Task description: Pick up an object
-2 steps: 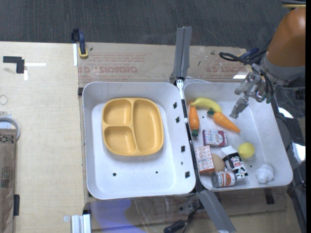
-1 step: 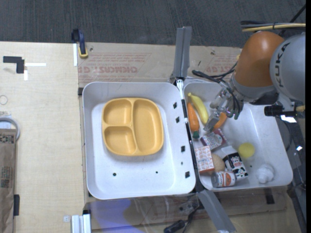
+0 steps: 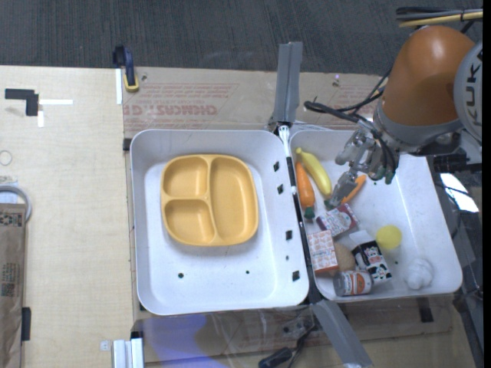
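Hovering over the right bin (image 3: 430, 205), the hand (image 3: 360, 163) blurs; its grip state is unclear

One fixed camera looks down aslant on both bins (image 3: 146, 228).

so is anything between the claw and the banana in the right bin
Nothing visible. The claw hangs just right of the banana, with bare bin floor between them. The carrot lies on the banana's far side, against the bin wall.
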`<state>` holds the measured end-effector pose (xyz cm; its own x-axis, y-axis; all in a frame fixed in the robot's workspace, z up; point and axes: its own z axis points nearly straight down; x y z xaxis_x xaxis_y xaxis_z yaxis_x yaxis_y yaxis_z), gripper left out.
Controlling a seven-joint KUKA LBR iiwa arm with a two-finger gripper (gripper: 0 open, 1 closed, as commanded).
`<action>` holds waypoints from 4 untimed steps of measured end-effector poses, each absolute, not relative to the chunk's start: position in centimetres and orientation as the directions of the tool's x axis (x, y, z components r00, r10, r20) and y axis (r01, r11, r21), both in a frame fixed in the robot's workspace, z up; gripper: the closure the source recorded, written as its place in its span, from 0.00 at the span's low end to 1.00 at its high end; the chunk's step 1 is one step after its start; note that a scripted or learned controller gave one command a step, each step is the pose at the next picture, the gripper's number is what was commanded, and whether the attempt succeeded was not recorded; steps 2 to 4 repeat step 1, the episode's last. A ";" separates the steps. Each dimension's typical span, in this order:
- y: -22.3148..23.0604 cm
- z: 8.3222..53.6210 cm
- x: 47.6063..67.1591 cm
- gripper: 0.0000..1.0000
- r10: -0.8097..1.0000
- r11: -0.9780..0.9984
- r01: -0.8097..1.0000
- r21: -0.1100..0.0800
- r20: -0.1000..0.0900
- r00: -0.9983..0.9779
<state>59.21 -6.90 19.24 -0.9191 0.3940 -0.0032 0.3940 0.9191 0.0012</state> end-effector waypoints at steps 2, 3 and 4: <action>-12.6 9.9 59.0 0.00 0.458 0.889 0.458 0.002 -0.007 -0.889; -12.6 9.9 59.0 0.00 0.458 0.889 0.458 0.002 -0.007 -0.889; -12.6 9.9 59.0 0.00 0.458 0.889 0.458 0.002 -0.007 -0.889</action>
